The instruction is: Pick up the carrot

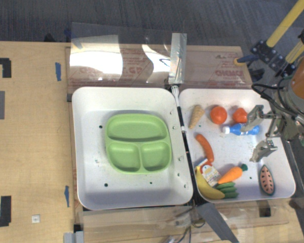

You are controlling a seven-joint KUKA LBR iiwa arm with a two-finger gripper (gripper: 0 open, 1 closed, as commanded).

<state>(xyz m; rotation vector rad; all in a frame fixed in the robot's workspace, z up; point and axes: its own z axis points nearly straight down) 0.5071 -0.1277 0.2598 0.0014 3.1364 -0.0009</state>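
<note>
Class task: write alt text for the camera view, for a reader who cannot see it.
A gripper hangs open over the right bin, above and right of the carrot, which lies beside a banana. The left bin holds a green divided plate.

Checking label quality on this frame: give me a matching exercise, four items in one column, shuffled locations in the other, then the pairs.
Items:
1. orange toy carrot with green top
2. green three-compartment plastic plate
3. flat watermelon slice toy
4. yellow toy banana

Locations:
A. left white bin
B. right bin, near-right corner
C. right bin, near-left corner
D. right bin, near edge, between the banana and the watermelon slice

Pairs: 1-D, 2-A, 3-B, 4-C
</note>
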